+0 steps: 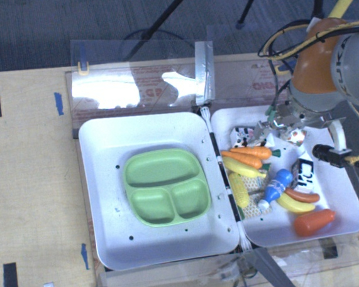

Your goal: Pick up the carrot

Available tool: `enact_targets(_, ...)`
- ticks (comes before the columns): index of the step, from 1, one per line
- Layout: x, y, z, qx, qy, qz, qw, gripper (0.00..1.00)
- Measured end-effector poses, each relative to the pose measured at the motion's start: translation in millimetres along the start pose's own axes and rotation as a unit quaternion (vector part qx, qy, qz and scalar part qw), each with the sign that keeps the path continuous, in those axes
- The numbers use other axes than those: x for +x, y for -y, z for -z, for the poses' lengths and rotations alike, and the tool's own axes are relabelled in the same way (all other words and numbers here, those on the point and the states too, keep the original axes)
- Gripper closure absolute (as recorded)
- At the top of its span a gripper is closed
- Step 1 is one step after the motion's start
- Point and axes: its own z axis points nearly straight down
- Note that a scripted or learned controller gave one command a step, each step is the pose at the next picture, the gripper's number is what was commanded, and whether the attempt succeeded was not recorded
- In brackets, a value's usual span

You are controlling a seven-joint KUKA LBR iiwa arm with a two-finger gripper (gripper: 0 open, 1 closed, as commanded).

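The carrot (pixel 254 153), orange with a green stub at its right end, lies in the upper left of the right bin (pixel 351 218). A second orange carrot-like piece (pixel 239 163) lies just beneath it. My gripper (pixel 283 122) hangs over the bin's upper middle, a little up and to the right of the carrot, under the grey wrist and the orange band (pixel 314 67). I see nothing held in it.
The right bin also holds a yellow corn cob (pixel 239 190), a blue bottle (pixel 277 186), a banana (pixel 297 203), a red-orange sausage (pixel 313 221), a black-and-white toy (pixel 304 172) and a small white ball (pixel 297 136). A green divided plate (pixel 166 185) sits in the left bin (pixel 98 147).
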Motion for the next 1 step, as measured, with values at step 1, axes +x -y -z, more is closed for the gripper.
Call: enact_targets(1, 19.1, 21.2, -41.6, -0.003, 0.001, 0.136, 0.9908, 0.00)
